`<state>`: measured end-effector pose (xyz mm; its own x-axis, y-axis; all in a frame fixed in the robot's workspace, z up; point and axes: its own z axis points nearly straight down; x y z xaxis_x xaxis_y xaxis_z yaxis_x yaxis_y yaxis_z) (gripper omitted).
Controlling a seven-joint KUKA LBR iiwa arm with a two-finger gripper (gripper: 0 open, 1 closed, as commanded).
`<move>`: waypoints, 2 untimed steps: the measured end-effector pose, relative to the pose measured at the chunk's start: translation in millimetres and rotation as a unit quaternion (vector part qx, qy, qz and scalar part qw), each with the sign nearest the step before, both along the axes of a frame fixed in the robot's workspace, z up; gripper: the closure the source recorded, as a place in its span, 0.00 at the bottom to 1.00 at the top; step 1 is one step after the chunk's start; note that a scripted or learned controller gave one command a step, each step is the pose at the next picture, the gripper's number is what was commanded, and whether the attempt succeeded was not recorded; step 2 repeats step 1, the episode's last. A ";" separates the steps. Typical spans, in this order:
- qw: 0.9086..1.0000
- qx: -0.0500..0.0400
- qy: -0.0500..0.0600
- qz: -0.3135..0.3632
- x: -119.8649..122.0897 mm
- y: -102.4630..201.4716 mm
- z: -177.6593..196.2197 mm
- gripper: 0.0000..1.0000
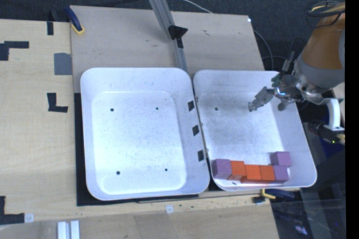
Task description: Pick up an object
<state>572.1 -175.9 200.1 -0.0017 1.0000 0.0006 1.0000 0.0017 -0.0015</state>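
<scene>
Two white bins side by side on the desk (129, 47). Left bin (90, 120): speckled floor, a few dark dots. Right bin (235, 125): holds a cluster of blocks packed against its near wall.

Blocks: purple block (222, 167) at the left end, orange block (238, 169) touching it, a second orange piece (263, 173) further right, then purple blocks (280, 166) at the right end, one apparently stacked or set just behind another. Edges between pieces blur together; exact count hard to make out. Lower faces partly hidden by the bin's near rim.

Arm (322, 58) enters from the right, cut off by the frame edge; orange band visible, upper links out of view. Tool (259, 102) sits over the far right part of the right bin, pointing left, well apart from the blocks. Tool is small, grey and blurred against the bin floor; cannot tell whether it is released or clenched. Nothing visible in it.

Metal pole (160, 5) slants down from the top edge to the gap between the bins; its top is cut off. Thin cable (219, 10) crosses the desk behind it. Black tape marks (53, 102) on the desk at left. Yellow-and-blue object (76, 22) at the far left corner, too small to identify.
</scene>
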 end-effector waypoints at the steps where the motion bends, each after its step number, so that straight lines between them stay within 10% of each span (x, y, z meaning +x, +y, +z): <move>1: 1.000 0.000 -0.001 0.001 79.8 7.0 -15.9 0.00; 2: 1.000 0.000 -0.001 0.001 79.8 7.0 -15.9 0.00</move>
